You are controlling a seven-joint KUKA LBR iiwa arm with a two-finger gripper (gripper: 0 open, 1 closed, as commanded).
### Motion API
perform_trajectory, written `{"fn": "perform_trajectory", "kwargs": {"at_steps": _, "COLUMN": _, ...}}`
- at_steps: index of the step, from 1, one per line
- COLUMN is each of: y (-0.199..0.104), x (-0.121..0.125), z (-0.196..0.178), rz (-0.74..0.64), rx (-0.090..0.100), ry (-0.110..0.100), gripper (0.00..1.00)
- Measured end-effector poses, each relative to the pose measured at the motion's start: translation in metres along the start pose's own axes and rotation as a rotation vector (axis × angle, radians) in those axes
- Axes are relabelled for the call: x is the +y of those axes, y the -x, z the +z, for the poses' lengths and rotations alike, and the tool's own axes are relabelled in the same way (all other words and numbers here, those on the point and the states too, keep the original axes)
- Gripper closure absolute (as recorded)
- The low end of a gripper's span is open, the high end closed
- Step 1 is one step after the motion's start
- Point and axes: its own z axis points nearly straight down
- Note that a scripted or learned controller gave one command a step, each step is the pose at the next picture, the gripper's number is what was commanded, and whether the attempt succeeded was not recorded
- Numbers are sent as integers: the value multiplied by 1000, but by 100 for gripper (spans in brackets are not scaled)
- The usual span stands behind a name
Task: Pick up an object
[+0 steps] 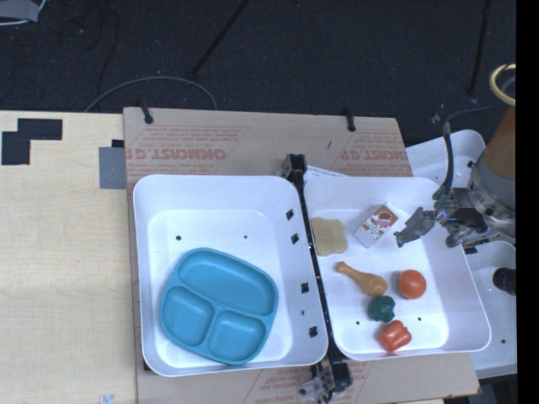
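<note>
The pincer (421,224) hangs over the upper right part of the right bin (472,343), with nothing between its fingers; the dark fingers appear parted, though at this size the gap is hard to read with certainty. The nearest candidate for picking is the small white carton (376,224), which lies just beside the pincer, toward the bin's middle. Its long axis runs on a diagonal, from lower left up to upper right in the camera view. A short sideways shift toward the divider would bring the fingers over it, and closing across the short side would likely suit it best.

Further down the same bin sit the orange ball (412,284), the tan drumstick-shaped toy (364,278), the dark green piece (381,308) and the red piece (394,336), all well below the pincer. A tan sponge (328,236) rests near the divider. The left bin (152,225) holds only a blue divided plate (219,305).

The arm (497,183) reaches in from the right edge, its wrist low over the bin's rim and the pincer angled down and leftward.
</note>
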Motion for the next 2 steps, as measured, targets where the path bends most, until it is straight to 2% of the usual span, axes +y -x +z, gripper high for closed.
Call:
{"fn": "perform_trajectory", "kwargs": {"at_steps": 1, "y": 0, "x": 2, "z": -5, "rz": -2, "rx": -2, "ry": 10, "gripper": 0}}
{"fn": "perform_trajectory", "kwargs": {"at_steps": 2, "y": 1, "x": 8, "z": 57, "rz": -2, "rx": 0, "ry": 4, "gripper": 0}}
